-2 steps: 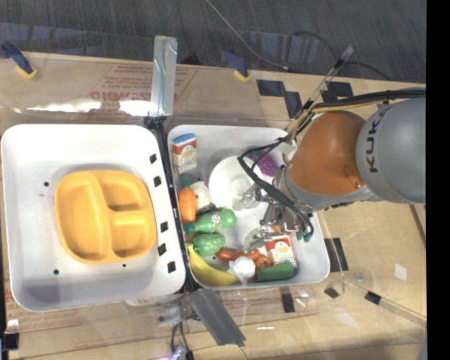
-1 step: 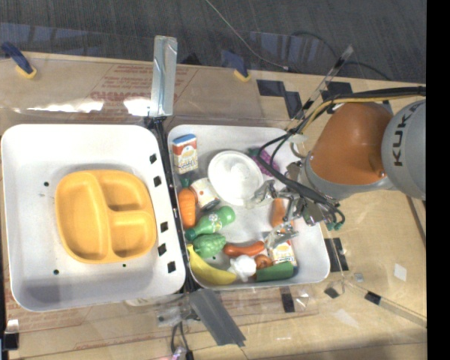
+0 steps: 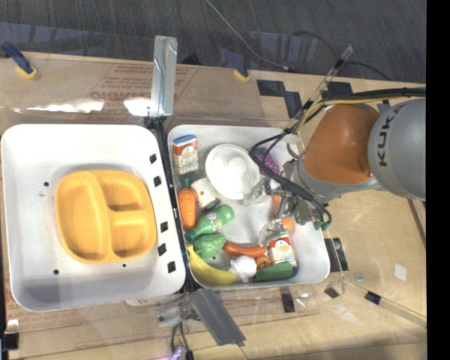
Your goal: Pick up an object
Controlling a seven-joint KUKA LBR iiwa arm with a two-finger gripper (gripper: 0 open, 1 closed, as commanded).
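Observation:
The right bin [image 3: 315,265] holds a jumble of toy foods. A small carton with a red label [image 3: 184,156] stands at its back left, beside a white bowl [image 3: 232,169]. An orange carrot [image 3: 187,207], a green vegetable [image 3: 214,220], a red chili [image 3: 244,249], a yellow banana [image 3: 208,274] and a green cucumber [image 3: 276,272] lie toward the front. My gripper [image 3: 280,217] hangs low over the bin's right side, just above a small red-and-white carton [image 3: 283,250]. The wrist and cables hide much of it, and nothing is visibly held.
The left bin [image 3: 22,148] holds a yellow divided tray [image 3: 105,214]. The grey arm with its orange band [image 3: 345,145] overhangs the right bin's back right corner. A small white can [image 3: 203,192] sits by the carrot. Brown bench surrounds both bins.

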